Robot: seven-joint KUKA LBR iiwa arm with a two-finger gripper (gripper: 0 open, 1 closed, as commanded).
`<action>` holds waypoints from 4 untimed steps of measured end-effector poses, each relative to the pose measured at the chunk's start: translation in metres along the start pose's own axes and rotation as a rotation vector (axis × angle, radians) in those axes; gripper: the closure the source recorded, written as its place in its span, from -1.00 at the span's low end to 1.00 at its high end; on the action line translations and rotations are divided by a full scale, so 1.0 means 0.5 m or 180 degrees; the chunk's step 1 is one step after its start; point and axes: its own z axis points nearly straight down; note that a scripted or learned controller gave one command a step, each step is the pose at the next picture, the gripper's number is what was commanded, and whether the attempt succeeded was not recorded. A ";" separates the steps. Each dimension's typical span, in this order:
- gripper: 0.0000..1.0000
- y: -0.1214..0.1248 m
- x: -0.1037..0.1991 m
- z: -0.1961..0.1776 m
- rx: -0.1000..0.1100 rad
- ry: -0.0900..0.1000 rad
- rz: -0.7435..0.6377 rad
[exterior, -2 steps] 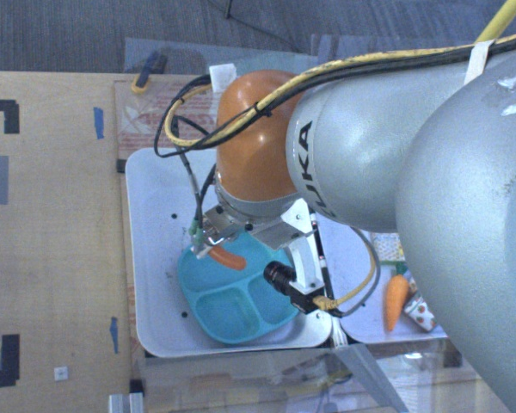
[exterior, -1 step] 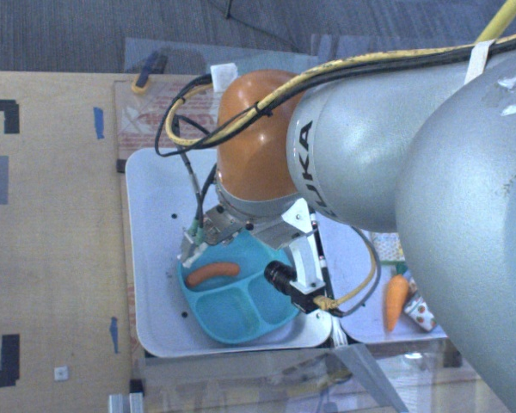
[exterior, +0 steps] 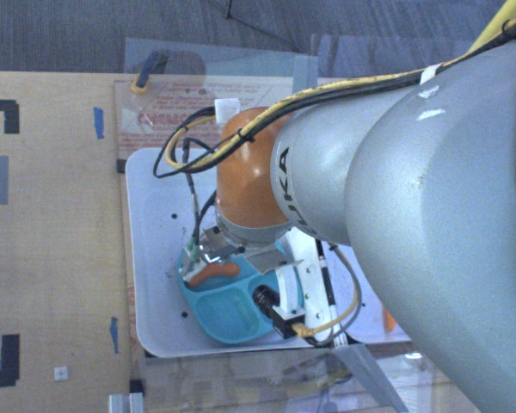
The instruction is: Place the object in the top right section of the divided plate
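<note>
A teal divided plate (exterior: 228, 310) lies in the near part of the white bin (exterior: 155, 231), partly under the arm. An orange, carrot-like object (exterior: 215, 272) rests at the plate's far left edge, with a small green piece (exterior: 192, 250) just beyond it. The gripper (exterior: 208, 246) hangs below the orange wrist band, directly over the orange object and the plate's far rim. The wrist and the white bracket hide the plate's right side and much of its sections.
The grey arm covers the right half of the view and most of the bin. A small orange thing (exterior: 387, 321) peeks out beside the arm at the right. A yellow-handled tool (exterior: 146, 74) lies on the clear sheet beyond the bin.
</note>
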 end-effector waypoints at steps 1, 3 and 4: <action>1.00 0.001 -0.008 -0.020 -0.0010 0.0000 0.0029; 1.00 -0.141 -0.119 -0.063 -0.0012 -0.0007 -0.1072; 1.00 -0.149 -0.165 0.077 -0.0072 -0.0034 -0.2434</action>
